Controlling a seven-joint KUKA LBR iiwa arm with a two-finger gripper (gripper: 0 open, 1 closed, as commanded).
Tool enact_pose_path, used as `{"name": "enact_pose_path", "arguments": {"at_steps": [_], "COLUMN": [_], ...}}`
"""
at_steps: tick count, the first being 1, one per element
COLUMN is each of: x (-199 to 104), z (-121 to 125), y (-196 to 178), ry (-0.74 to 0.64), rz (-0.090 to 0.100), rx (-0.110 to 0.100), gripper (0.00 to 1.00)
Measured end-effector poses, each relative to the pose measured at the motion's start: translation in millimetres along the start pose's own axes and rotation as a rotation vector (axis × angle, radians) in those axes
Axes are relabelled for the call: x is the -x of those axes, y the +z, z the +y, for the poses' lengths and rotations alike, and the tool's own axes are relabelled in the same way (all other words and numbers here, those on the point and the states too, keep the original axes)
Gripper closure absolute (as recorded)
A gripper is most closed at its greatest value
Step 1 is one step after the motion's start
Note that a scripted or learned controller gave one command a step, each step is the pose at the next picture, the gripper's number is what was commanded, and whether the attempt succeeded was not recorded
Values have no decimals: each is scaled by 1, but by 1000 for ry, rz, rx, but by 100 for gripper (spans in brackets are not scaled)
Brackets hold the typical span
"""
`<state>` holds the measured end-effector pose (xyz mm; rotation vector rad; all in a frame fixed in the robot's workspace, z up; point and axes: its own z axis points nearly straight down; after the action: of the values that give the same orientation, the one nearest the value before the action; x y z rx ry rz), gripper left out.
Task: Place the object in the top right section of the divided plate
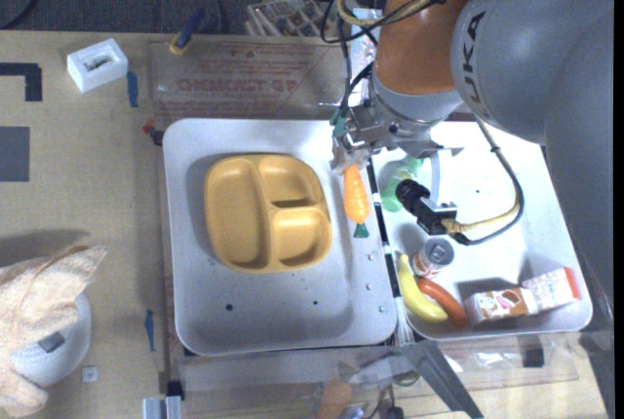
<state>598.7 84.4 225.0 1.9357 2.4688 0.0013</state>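
Grey arm [546,27] overhead, claw [353,157] clamping carrot [357,198] (hanging below), beside divided plate [265,211]

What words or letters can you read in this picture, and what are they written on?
"UKA": big dark letters on the grey robot arm, the start cut off by the orange band.
The wooden board behind the bins has a row of red letters, too blurred to read.
The small carton in the right bin has printing, too small to read.
The bottle cap has a mark, unreadable.
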Motion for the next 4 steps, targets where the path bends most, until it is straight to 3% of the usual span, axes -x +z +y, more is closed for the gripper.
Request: {"name": "enact_pose_path", "arguments": {"at_steps": [1, 2, 3, 4], "x": [0, 1, -39, -90], "z": [0, 1, 18, 50], "y": [0, -10, -51, -120], "ry": [0, 0, 22, 110], "rz": [0, -2, 2, 1], "rx": [0, 3, -3, -3], "gripper": [0, 100, 100, 100]}}
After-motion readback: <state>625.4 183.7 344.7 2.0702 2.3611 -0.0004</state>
